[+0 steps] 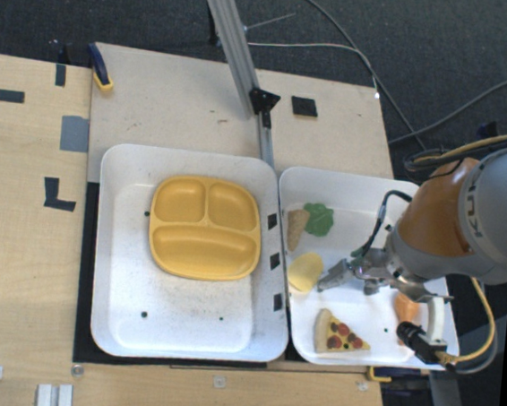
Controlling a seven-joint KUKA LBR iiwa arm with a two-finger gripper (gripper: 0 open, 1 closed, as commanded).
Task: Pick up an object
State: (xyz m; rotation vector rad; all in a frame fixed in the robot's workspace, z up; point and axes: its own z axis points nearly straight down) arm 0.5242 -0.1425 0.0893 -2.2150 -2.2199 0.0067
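The right bin (390,189) holds several toy foods: a green broccoli piece (318,219), a tan cone (295,226), a pale yellow round piece (305,271), a pizza slice (339,334) and an orange piece (406,307) partly hidden under the arm. My gripper (338,271) hangs over the middle of this bin, just right of the yellow piece and above the pizza slice. It is open, with nothing between its fingers.
The left bin (111,228) carries a yellow divided plate (205,227). A metal pole (242,57) slants down to the ridge between the bins. Cables trail off the bench at the right.
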